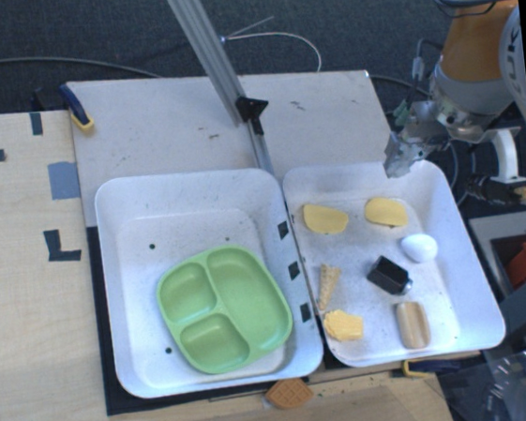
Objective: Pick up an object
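reaching in from the right, orange-banded arm (476, 48) bent down, gripper (399, 163) hanging low at the wrist's end, pointing down-left.

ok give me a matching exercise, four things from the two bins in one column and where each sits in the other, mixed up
Things
1. green three-compartment plastic plate
2. small white egg-shaped object
3. black block-shaped object
4. tan bread-roll-shaped object

Places
A. near front edge of the right bin, towards its right side
B. in the left bin
C. right bin, by its right wall, about halfway along
D. middle of the right bin, just below and left of the egg shape

Pairs: 1-B, 2-C, 3-D, 4-A
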Available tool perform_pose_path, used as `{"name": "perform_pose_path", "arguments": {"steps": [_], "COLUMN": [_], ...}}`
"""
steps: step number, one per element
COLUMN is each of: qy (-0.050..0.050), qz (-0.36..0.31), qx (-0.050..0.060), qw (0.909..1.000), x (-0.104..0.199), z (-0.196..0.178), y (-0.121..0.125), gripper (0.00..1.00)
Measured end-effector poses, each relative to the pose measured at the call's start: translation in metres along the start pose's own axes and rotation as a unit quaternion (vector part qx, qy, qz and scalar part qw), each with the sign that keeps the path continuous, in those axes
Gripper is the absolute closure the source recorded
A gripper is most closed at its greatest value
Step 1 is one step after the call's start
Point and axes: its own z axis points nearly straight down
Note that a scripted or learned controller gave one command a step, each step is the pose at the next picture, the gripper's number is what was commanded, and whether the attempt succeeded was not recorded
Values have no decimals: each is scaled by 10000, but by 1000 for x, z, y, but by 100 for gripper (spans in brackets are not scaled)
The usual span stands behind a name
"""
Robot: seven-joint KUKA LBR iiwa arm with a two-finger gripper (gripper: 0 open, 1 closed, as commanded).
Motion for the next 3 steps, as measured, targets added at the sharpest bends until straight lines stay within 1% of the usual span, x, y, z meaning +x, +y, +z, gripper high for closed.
{"name": "perform_pose_path", "arguments": {"steps": [1, 2, 3], "qy": [14, 15, 10], "qz": [-21, -24, -19], "qx": [25, 33, 36], "qw": [10000, 10000, 10000], "x": [50, 110, 155], "z": [-5, 8, 19], "y": [-9, -9, -15], "gripper": [100, 100, 100]}}
